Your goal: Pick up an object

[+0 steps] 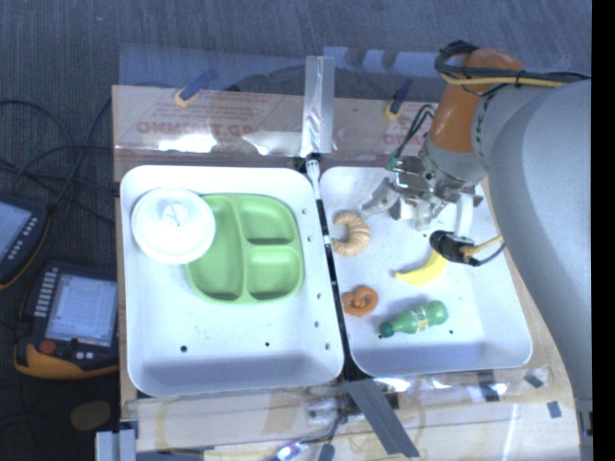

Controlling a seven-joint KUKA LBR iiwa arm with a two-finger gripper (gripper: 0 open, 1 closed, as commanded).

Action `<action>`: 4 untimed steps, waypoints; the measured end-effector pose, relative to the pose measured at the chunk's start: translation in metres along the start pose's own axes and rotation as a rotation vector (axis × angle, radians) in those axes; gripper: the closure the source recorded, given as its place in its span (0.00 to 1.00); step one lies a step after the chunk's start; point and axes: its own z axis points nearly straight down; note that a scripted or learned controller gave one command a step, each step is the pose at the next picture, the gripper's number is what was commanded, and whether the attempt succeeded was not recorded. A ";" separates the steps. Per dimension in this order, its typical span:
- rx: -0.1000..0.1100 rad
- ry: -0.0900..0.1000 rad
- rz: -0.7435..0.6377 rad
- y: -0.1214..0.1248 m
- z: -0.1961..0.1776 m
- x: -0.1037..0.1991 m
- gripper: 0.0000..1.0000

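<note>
Yellow plastic banana (423,271) is lying just below my gripper (420,203) in the right white bin (509,339), apart from it. I am hovering near the bin's far edge, and I cannot tell whether my fingers are parted or closed; nothing is showing between them. I am judging the risks: the curved toy may be rolling off my fingertips, and my yellow-tipped cable (459,249) is hanging right beside it. Its long axis is running slantwise, one end toward me, the other toward the green plastic bottle (413,320) farther down. Two glazed brown pastries (351,232) (360,301) are sitting to one side, toward the green divided tray (248,248).
</note>
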 end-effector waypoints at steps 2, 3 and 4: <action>-0.022 0.008 0.226 -0.032 0.007 -0.068 0.00; -0.040 0.021 0.365 -0.062 0.008 -0.083 0.00; -0.022 0.010 0.402 -0.065 -0.033 -0.093 0.00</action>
